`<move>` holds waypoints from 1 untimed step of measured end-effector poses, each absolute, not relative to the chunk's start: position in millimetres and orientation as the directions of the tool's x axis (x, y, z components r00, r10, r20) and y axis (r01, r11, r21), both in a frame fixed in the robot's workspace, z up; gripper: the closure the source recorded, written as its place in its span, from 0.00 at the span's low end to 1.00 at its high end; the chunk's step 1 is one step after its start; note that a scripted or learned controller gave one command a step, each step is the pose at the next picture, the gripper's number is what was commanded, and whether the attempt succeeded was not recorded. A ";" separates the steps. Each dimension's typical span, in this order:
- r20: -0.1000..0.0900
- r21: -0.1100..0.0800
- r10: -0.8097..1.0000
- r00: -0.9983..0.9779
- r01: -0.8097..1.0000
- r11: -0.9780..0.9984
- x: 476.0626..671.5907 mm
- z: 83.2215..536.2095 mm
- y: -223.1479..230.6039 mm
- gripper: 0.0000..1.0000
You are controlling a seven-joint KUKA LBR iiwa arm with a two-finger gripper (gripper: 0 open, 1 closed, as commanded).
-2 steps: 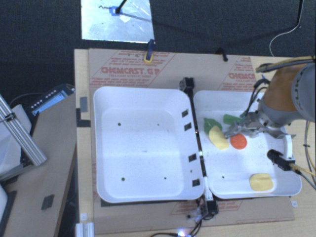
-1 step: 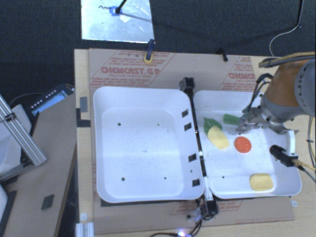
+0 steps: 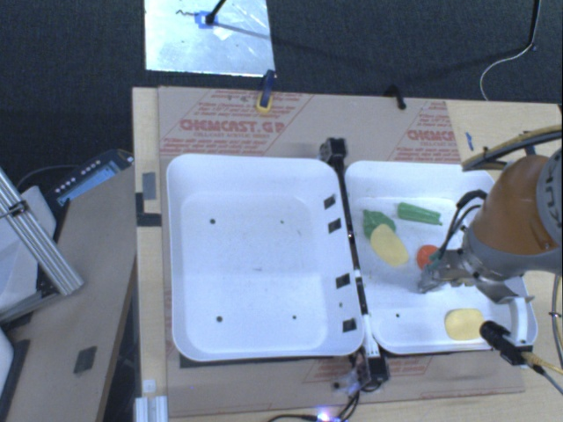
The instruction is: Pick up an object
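Pincer (image 3: 433, 280) low in right bin (image 3: 400, 334), grip state unclear, beside red piece (image 3: 427, 255); left bin (image 3: 255, 262) open

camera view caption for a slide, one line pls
KUKA arm's gripper lowered into the right bin beside a small red object, amid green and yellow items.

Two white bins are seen side by side, the left bin (image 3: 255, 253) and the right bin (image 3: 400, 323), joined by a strip of black clips. In the right bin a green stick-shaped piece (image 3: 419, 213), a darker green piece (image 3: 376, 221), a pale yellow oval (image 3: 390, 247), an orange-red ball (image 3: 427, 255) and a pale yellow lump (image 3: 464, 323) are shown. The arm (image 3: 519, 218) is coloured grey with an orange band. The tan board (image 3: 230, 123) beneath is printed with red lettering, and the surrounding floor is dark.
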State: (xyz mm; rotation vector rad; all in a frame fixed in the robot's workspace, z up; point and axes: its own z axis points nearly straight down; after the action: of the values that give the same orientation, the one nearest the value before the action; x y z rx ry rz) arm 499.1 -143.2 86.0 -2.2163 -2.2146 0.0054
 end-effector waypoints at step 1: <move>0.001 0.007 1.000 -0.012 1.000 0.012 571.7 84.8 -78.5 1.00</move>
State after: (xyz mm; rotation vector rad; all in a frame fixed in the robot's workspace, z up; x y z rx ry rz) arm 571.7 -78.5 84.8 -2.2108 -2.2375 -0.0096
